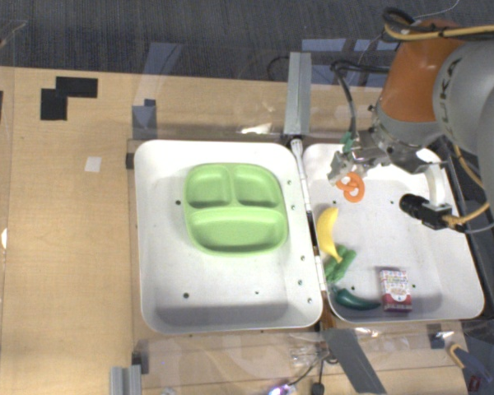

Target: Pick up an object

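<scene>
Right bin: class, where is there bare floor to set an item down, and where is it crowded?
Bare floor lies in the right bin between the banana and its right wall, above the small box. Crowded: the lower-left corner, with the banana, green items and box, and the top, around the orange ring by the pincer.

Setting: I read this as a robotics lab test cell.
Bench: plywood top [58,220] under clear sheeting, black marker blocks [66,95] at the frame's upper left.
Fixtures: two white bins [160,303] at centre, split by a metal rail [296,97].
Machine: I see the grey and orange arm [432,72] with exposed cables at upper right.
Floor: dark carpet [189,15] across the top.
</scene>
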### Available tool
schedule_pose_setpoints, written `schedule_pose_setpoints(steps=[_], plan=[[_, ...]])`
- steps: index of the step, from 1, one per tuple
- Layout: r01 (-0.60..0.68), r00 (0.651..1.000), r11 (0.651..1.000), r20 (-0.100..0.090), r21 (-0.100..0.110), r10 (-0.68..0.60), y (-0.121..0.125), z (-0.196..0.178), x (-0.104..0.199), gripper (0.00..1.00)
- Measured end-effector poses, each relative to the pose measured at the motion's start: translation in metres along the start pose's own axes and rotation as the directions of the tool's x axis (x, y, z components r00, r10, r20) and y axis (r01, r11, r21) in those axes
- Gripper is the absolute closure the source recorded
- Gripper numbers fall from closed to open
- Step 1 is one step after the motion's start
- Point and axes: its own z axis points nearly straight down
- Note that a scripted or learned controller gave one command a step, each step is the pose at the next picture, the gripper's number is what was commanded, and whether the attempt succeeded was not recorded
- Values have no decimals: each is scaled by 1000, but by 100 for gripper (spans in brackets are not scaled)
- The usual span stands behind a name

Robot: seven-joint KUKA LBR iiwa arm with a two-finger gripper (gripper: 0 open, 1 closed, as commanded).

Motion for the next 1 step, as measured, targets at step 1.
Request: schedule_pose_setpoints(steps=[1], plan=[[7,1000,1000,2,-5,-7,2,-12,1,100]])
